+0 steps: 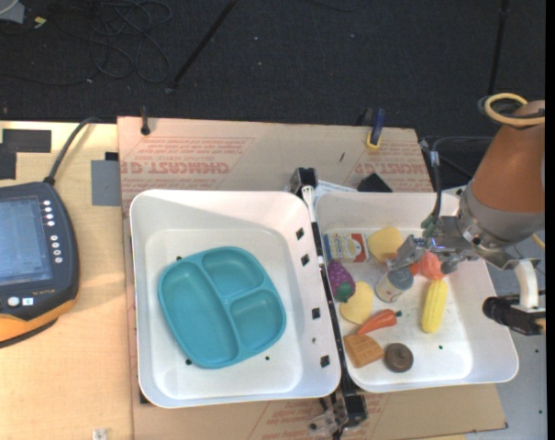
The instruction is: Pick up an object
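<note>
Nearest in the right bin (497, 367), a brown disc (399, 357) and a cracker (363, 348) are seen, then a carrot (378, 321) and a corn cob (434, 304). Just beyond, the tool (407, 262) is lowered among the toys; its grip cannot be made out. A teal divided plate (222, 305) is seen in the left bin (153, 218).

Wooden surface under dark, cable-strewn floor.
A cardboard sheet (259, 154) covers the surface (38, 365); black cables (121, 16) trail across the carpet (332, 53).
</note>
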Motion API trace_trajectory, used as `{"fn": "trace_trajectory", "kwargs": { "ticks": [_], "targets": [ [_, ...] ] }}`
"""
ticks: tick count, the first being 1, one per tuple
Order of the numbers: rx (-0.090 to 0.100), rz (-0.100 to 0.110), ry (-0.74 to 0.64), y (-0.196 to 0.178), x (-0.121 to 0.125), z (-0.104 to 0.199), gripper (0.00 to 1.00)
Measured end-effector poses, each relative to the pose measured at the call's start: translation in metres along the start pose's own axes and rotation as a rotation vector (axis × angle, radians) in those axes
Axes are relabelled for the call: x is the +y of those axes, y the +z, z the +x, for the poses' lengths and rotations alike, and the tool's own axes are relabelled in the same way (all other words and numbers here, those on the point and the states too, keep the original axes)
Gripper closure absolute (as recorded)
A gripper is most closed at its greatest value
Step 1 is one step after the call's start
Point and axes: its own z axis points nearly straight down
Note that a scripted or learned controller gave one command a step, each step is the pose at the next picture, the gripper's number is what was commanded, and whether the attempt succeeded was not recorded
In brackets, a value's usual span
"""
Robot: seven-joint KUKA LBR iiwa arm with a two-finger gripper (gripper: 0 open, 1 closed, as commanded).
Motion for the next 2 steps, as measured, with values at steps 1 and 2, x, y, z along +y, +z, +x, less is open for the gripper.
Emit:
{"fn": "trace_trajectory", "kwargs": {
  "ticks": [1, 2],
  "targets": [
    [0.002, 0.005, 0.000, 0.113, -0.059, 0.036, 0.00],
    [0.001, 0.000, 0.006, 0.097, -0.057, 0.032, 1.00]
  ]
}}
